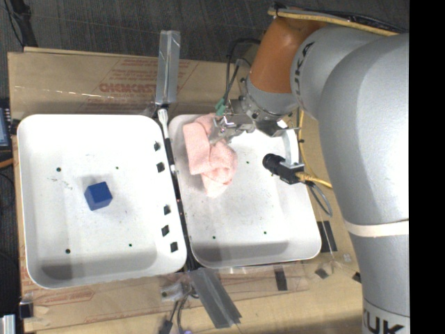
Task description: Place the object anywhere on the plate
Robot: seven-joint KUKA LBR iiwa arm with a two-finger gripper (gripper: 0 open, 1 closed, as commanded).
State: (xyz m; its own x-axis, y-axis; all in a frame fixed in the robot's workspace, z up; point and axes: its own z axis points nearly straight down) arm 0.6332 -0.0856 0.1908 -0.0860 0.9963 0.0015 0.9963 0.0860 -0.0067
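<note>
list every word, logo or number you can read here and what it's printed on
"KU": letters on the grey arm near the orange band, cut off by the arm's curve.
"UK": dark letters low on the arm's base, cut off by the picture's edge.
Red print on the cardboard sheet behind the bins: too faint and blurred to read for certain.
No text on the blue cube, the pink cloth or the white bins.
</note>
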